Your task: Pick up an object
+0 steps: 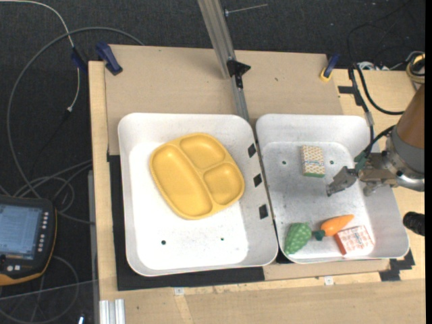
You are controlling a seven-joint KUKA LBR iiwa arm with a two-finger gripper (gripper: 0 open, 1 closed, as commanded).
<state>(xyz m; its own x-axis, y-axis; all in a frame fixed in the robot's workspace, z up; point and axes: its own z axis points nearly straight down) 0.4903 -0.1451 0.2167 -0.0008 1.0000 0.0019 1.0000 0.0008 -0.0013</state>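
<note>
Reaching in from the right, the grey arm [413,130] was seen above the right bin [283,130], with the tool [344,179] hanging over the middle of that bin. One dark finger [339,182] could be made out pointing left and downward, but how wide the tool was set could not be told, and nothing was seen held by it.

Four things were found in the right bin. A small pale box with a dotted pattern [313,160] was lying just left of and slightly above the tool, apart from it. Along the near edge of the bin, a green leafy toy [298,238] was placed at the left, an orange carrot-shaped toy [336,225] beside it to the right, and a small red and white packet [355,239] next to the carrot at the right. All three were well below the tool.

A yellow divided plate [196,175] with three compartments was set in the left bin [189,255], tilted in plan. Both bins were carried on a tan surface [169,79], with a blue clamp [108,58] at its far left corner. A handheld pendant [23,235] with a lit screen was seen at the far left, off the surface.
</note>
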